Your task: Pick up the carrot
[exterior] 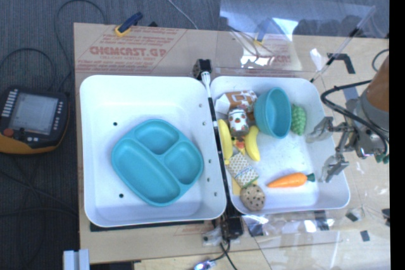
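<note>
End effector [329, 147] spread open, unladen, just right of carrot [288, 181] in right bin [286, 202].

Bright, even light falls from above. The white bins [101, 98] nearly wash out, and shadows under the things are soft and short. Glare flares off the clear plastic sheet [266, 35] up top. Everything looks slightly soft, not crisp.

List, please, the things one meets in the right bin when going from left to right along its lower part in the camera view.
Cookie → carrot → gripper at the right wall of the right bin.
</note>
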You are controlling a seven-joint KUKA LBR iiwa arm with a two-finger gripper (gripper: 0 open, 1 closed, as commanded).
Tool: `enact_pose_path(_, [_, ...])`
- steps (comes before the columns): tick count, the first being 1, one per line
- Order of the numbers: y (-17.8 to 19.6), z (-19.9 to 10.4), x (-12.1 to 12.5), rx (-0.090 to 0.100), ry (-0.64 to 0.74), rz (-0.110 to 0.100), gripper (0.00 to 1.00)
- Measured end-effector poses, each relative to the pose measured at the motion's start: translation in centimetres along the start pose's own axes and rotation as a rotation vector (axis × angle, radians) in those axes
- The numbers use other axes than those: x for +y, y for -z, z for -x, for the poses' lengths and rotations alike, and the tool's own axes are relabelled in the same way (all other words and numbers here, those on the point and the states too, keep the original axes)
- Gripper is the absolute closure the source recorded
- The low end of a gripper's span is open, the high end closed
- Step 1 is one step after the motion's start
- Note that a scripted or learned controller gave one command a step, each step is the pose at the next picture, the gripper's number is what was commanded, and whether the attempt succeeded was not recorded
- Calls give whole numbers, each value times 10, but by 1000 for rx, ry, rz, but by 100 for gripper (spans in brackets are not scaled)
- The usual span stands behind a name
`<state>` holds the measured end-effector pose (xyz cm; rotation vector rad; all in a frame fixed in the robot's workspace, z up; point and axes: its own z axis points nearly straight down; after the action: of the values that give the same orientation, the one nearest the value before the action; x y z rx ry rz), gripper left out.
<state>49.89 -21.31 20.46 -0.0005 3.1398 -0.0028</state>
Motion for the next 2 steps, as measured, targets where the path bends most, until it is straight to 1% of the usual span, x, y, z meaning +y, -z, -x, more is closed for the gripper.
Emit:
enact_pose_path(1, [-112,-5,-9,-16,17,-6,0])
enact_pose_path(2, [-112,0,-10,-17,301,-9,0])
